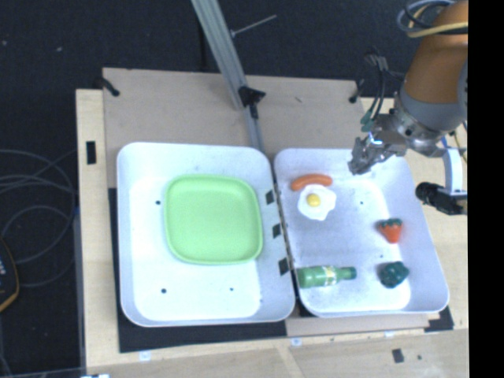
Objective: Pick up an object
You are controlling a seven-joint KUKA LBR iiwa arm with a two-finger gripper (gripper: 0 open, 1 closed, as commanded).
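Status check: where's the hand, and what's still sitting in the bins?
Hand over right bin's far edge, nothing between its fingers. Sausage and fried egg closest to it; bottle, strawberry, dark green piece nearer the front. Green plate in left bin.

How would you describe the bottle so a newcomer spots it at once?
Look in the right bin, the one without the green plate. Along its near edge, by the divider, lies the bottle on its side. It alone is long and green with a yellow label.

Even overhead light, soft faint shadows; white bins (134,211) bright, near glare; floor dark; overall slightly blurred.
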